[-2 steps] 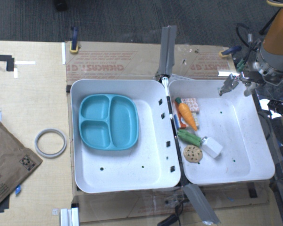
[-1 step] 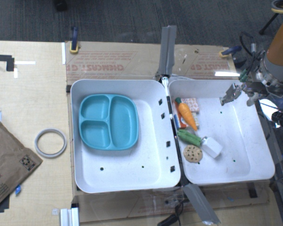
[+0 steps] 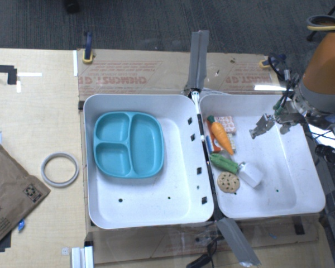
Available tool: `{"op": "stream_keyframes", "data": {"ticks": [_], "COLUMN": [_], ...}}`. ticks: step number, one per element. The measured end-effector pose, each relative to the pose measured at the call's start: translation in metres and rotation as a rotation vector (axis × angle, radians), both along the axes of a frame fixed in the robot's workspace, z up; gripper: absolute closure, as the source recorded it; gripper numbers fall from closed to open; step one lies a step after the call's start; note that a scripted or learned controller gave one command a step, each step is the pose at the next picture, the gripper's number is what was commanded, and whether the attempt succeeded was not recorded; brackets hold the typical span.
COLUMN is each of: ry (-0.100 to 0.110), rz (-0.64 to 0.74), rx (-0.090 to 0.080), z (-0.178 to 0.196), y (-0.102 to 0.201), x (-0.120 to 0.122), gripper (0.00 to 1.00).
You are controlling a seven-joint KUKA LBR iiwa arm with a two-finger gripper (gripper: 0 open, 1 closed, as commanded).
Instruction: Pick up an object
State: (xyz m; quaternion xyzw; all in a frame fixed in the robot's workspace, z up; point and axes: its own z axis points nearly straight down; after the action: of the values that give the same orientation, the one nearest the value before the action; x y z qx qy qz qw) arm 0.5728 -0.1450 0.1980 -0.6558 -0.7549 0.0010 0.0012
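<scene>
A small pile of toy food is seen at the left side of the right bin (image 3: 301,200), close to the wall between the two bins. An orange carrot (image 3: 221,137) with a pointed tip is laid at a slant, and a pink and white packet (image 3: 225,123) is tucked just behind it at 12 o'clock. A thin red and blue stick (image 3: 209,144) is pressed along the carrot's left side. A bumpy green vegetable (image 3: 223,162) is placed just under the carrot at 6 o'clock, a round brown cookie (image 3: 228,182) with dark dots is set below that, and a smooth white cup-like piece (image 3: 249,173) is found beside the cookie at 3 o'clock. The tool (image 3: 262,126) is seen above the right bin, at 3 o'clock from the carrot and well apart from it, with bare white floor between them. Nothing is held in the tool, and how far it is opened cannot be told, since it is shown small and grey. The grey arm (image 3: 318,77) with its orange band is seen at the right edge. In the left bin (image 3: 151,211) a smooth teal plate (image 3: 128,144) with three parts is laid flat. A grey tape ring (image 3: 60,168) and a brown cardboard box (image 3: 11,188) are laid on the pale wooden tabletop (image 3: 33,116) at 9 o'clock from the bins.
</scene>
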Motion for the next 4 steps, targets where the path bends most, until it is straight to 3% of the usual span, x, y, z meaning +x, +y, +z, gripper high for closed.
{"op": "stream_keyframes", "data": {"ticks": [1,2,3,4], "ry": [-0.001,-0.001,-0.004,0.0], "rz": [0.049,0.17,0.09,-0.065], "rx": [0.0,0.0,-0.001,-0.002], "z": [-0.091,-0.107,-0.106,-0.106], "y": [0.047,0.039,0.043,0.04], "x": [0.026,-0.018,0.009,0.081], "gripper": [0.0,0.0,0.0,0.0]}}
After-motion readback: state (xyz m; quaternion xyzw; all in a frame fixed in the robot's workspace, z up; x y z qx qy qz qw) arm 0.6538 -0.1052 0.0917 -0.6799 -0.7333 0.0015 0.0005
